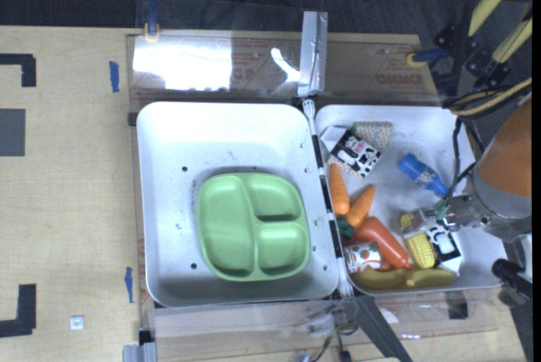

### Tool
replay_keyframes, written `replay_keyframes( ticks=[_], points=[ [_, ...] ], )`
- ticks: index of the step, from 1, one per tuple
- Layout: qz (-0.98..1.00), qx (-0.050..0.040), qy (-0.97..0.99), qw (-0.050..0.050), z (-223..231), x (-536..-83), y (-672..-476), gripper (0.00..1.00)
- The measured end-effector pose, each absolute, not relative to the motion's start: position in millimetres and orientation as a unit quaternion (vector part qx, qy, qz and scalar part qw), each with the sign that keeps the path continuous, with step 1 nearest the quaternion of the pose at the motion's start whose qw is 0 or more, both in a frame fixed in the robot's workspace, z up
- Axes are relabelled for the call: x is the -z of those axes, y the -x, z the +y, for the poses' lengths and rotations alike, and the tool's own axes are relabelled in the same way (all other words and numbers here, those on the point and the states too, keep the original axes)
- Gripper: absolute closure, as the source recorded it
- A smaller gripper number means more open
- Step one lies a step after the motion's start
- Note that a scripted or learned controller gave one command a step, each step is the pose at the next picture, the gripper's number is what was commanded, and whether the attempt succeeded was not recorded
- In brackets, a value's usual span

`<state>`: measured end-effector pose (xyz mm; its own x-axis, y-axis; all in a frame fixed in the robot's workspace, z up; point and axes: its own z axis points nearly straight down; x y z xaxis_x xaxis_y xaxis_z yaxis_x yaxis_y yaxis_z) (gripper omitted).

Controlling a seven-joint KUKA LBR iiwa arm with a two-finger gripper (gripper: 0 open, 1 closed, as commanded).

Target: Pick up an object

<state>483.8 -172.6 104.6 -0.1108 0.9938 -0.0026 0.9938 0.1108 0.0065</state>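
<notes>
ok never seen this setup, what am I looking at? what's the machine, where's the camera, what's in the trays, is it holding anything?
One fixed camera looks down at a slant on a bench with two shallow white bins. The left bin holds a green plastic divided plate. The right bin holds toy food and small items: orange carrots, a yellow corn cob, a yellow banana, a blue plastic bottle and a black-and-white patterned box. The grey robot arm with an orange band reaches in from the right; its gripper sits low over the corn. Whether it holds anything can't be told.
</notes>
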Motion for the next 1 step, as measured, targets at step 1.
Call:
replay_keyframes(
  ticks=[1],
  points=[
    [0.73, 0.0011, -0.683, -0.001, -146.8, -221.9, -509.3, 1.0]
  ],
)
